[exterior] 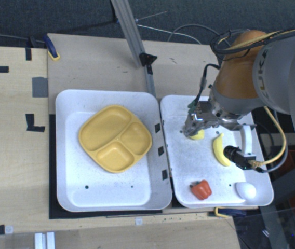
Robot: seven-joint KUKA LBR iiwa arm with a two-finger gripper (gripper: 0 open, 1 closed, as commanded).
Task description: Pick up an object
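Note:
My gripper (194,127) is low over the upper left part of the right bin (181,162). A small yellow object (197,135) lies right under its tip, partly hidden by it, and I cannot tell whether it is gripped. A yellow banana (219,150) lies just to the right of it. A red object (201,189) rests near the bin's front edge, with a white rounded object (246,190) in the front right corner.
The left bin (69,185) holds a yellow divided plate (115,137). A grey metal pole (132,27) slants in from above, ending near the bins' shared back corner. A black cable fitting (239,157) hangs beside the banana. The arm's orange band (238,71) looms over the right bin's back.

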